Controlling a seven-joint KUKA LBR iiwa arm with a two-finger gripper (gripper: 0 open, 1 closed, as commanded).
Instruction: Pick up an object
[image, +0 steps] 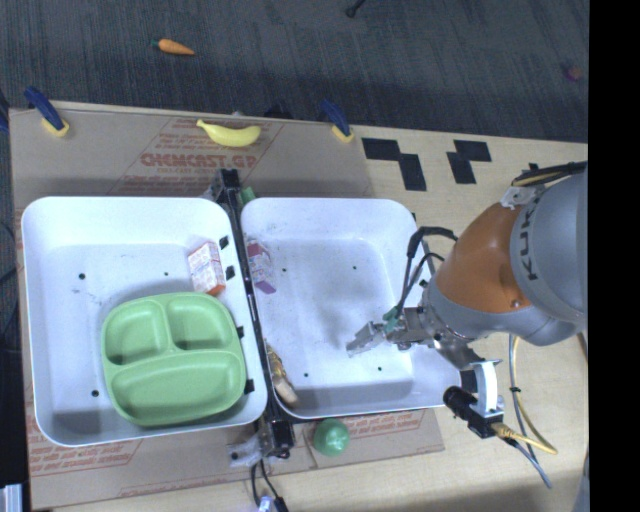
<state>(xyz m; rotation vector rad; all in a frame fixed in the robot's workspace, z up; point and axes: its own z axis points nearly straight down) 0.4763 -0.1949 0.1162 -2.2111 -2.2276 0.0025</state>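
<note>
Currently the gripper (362, 338) sits low inside the right bin (330, 215), fingers spread apart and grasping nothing; the bin floor beneath them is bare.

The cardboard sheet (190, 160), well left of the gripper (365, 338), reads "CHEMCAST GP". The arm (545, 250) above it shows "KU".

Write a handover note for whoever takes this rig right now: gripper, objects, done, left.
Gripper: low in the right bin, nothing seen between its fingers.
Objects: green tray and small carton in the left bin; a packet at the right bin's left wall; green ball and banana on the bench outside the bins.
Done: nothing lifted.
Left: grasp and raise an object.
</note>
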